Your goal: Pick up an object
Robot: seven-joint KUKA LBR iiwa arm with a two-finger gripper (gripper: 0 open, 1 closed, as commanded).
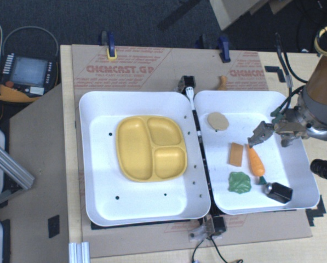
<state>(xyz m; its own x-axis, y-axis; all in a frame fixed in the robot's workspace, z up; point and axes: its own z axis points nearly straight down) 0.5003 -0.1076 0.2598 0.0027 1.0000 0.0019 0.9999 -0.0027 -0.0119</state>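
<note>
The left bin (97, 147) holds a yellow divided plate (151, 147). The right bin (294, 163) holds a tan disc (218, 121), an orange block (236, 154), a carrot (255, 161), a green lump (239, 182) and a black piece (278, 191). The gripper (273, 131) hovers above the carrot, fingers spread, holding nothing

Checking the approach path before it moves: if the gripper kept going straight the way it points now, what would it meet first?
The gripper points down-left in the right bin. Going straight on, it would likely meet the top end of the orange carrot first, with the tan block just beside; its height above them is unclear.
</note>
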